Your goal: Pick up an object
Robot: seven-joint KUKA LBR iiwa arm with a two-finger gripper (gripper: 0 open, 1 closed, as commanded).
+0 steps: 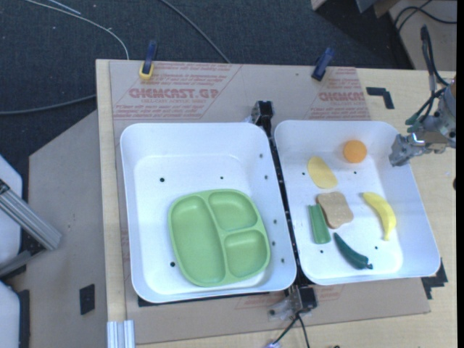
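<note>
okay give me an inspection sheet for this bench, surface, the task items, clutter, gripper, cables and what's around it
Surface: bench bears left bin and right bin, side by side.
Job's things: right bin holds orange, chip, bread, banana, bean, cucumber.
Clutter: green tray in left bin.
Gripper: gripper at right bin's far right rim, holding nothing seen.
Cables: cable on floor, far left.
Surroundings: dark floor; clamps at bench's far edge.
</note>
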